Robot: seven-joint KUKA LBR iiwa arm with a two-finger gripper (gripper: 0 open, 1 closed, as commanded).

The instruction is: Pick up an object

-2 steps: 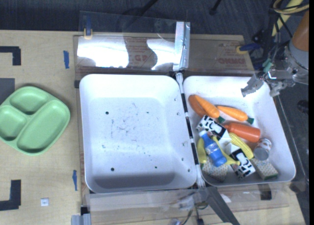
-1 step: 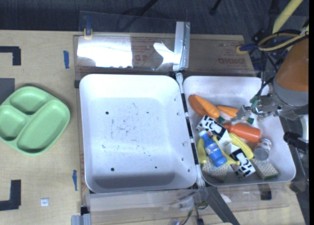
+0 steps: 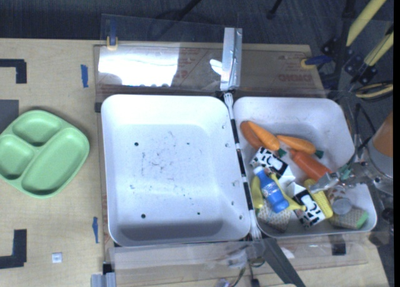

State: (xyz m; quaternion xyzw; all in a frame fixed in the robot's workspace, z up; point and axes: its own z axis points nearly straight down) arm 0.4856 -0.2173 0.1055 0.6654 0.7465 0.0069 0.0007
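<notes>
In the right bin (image 3: 325,112), the end effector (image 3: 331,181) sits low over the object pile (carrots (image 3: 259,134), blue bottle (image 3: 272,193)), grip state unreadable, so approach step; next needs a confirmed closure.

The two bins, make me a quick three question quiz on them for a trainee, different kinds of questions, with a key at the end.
1. True or false: the carrots lie in the left bin.
2. The blue bottle sits in which bin?
A. left
B. right
C. neither
3. Fill in: the green tray lies on the bench, to the ___ of both bins in the camera view.

Key
1. False. They lie in the right bin.
2. B.
3. Left.
</notes>
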